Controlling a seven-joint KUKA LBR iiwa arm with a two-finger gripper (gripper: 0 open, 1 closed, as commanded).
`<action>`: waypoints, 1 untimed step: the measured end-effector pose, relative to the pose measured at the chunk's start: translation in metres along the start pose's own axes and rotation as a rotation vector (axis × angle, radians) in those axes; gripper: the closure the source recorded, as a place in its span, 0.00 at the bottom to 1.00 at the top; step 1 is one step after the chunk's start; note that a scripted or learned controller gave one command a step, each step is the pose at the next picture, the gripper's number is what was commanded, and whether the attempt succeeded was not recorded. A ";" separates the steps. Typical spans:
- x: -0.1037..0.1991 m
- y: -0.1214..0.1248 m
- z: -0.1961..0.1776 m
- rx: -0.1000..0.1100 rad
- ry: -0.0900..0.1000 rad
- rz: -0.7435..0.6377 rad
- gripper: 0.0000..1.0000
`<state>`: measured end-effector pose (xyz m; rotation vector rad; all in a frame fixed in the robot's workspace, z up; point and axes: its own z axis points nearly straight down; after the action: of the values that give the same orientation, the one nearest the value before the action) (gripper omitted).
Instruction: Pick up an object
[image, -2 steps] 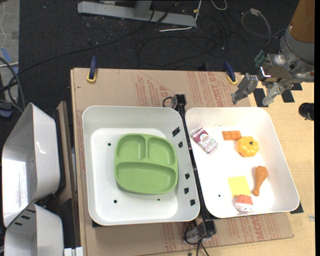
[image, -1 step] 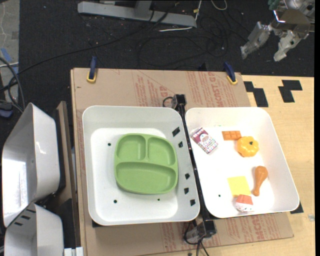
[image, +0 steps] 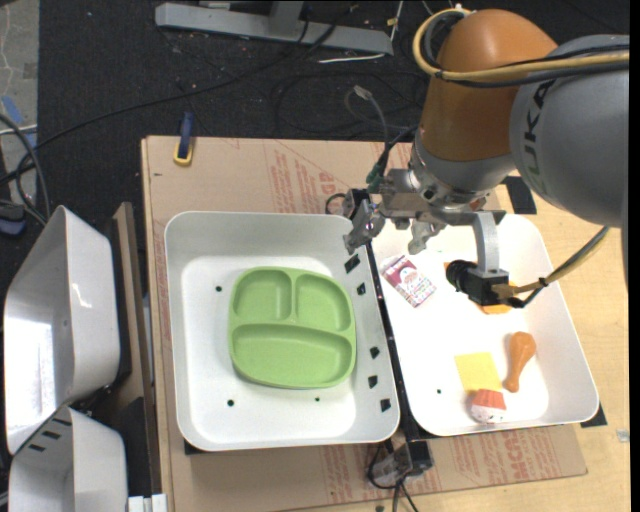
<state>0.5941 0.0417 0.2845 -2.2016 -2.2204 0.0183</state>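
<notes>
Hard to make out under the bulky wrist: the gripper (image: 392, 232), hanging over the wall between the two bins, wide or narrow impossible to tell. Just below it in the right bin (image: 560, 300), a small pink-and-white packet (image: 410, 281), print too small to read. Nearer the front, a yellow block (image: 477, 368), an orange drumstick (image: 518, 358) and a blurry white-and-red toy (image: 487, 404). In the left bin (image: 190, 300), a green divided plate (image: 293, 328). On the arm (image: 580, 130), letters "UK", rest cut off. Red print on the board (image: 270, 175), unreadable.
</notes>
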 end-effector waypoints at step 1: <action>-0.067 -0.028 0.067 -0.008 -0.005 0.016 0.00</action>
<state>0.5651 -0.0255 0.2180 -2.2261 -2.2091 0.0148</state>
